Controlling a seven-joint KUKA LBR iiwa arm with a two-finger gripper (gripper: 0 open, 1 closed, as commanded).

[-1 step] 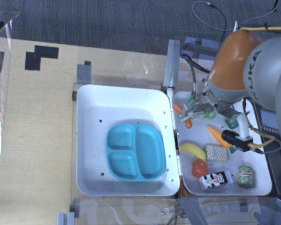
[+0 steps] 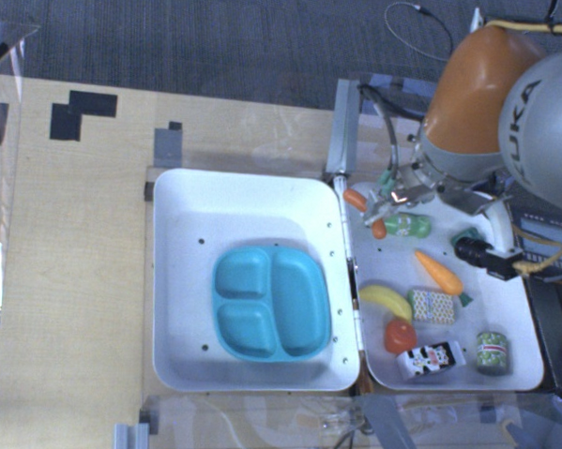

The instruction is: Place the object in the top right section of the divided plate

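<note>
The grey KUKA arm with its orange band (image 2: 476, 84) reached in from the upper right of the camera view, its bulky wrist angled down and to the left. At its end the two-finger metal tool (image 2: 387, 201) hung low, pointing toward the lower left. Black cables (image 2: 394, 131) looped along the wrist beside it.

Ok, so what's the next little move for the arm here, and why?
Probably lower a touch onto the green bottle in the right bin. The gripper sits over that bin's top left corner by the bottle, nothing visibly between its fingers, and the blue divided plate waits in the left bin.
</note>
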